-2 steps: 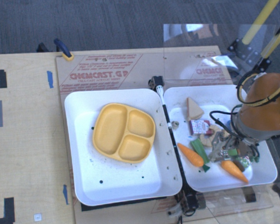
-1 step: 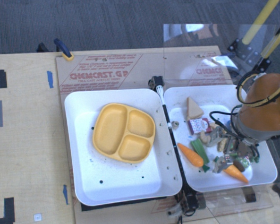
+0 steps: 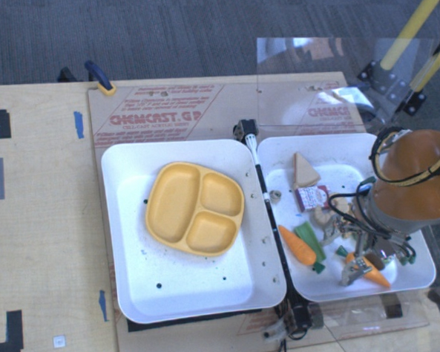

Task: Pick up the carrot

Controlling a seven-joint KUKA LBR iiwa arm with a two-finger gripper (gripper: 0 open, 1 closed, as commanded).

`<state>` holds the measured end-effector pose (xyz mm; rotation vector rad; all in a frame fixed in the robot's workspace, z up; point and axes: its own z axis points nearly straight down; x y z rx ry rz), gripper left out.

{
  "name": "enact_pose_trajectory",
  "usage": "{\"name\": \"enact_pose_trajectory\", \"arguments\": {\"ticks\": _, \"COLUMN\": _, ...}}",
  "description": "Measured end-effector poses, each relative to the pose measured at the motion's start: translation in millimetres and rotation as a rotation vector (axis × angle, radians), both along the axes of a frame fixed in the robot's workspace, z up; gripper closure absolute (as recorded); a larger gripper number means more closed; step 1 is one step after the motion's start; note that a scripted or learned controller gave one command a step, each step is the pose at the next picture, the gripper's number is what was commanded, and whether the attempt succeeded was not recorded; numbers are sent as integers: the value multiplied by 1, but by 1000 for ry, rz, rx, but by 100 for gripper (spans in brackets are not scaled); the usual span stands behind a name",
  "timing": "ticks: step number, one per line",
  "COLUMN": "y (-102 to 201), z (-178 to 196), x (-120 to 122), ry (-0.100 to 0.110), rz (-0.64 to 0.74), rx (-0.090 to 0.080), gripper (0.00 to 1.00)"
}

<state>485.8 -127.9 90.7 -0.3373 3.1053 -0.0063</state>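
operator: where do i find the carrot (image 3: 299, 246) at this step?

manual: you find it in the right bin (image 3: 426, 270), on the floor close to the wall that this bin shares with the left bin (image 3: 126, 214). it lies slanted, orange body up and left, green top down and right toward the bin's middle. a second small orange piece (image 3: 376, 276) lies near the bin's lower right corner.

operator: and where is the gripper (image 3: 354, 269) relative to it?

manual: you see the gripper low in the right bin, to the right of the carrot and a little nearer the front wall. it is apart from the carrot, not touching it. the small orange piece lies just beside the gripper's tip.

operator: what do the fingers hold?

manual: cables and the wrist body crowd the tip, so whether the gripper is wide, narrow or closed on anything cannot be determined. do not log a grasp.

operator: why does the arm sit as it does?

manual: it reaches in from the right, wrist low over the clutter, which suggests a descent on a pick point. judged from this placement, that point is off the carrot. the yellow divided plate (image 3: 194, 207) in the left bin plays no part.
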Motion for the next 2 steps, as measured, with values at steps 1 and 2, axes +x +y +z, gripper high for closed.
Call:
{"name": "enact_pose_trajectory", "arguments": {"ticks": 1, "y": -4, "z": 0, "x": 8, "ry": -4, "rz": 294, "rx": -7, "gripper": 0}}
{"name": "enact_pose_trajectory", "arguments": {"ticks": 2, "y": -29, "z": -1, "x": 7, "ry": -2, "rz": 378, "rx": -2, "gripper": 0}}
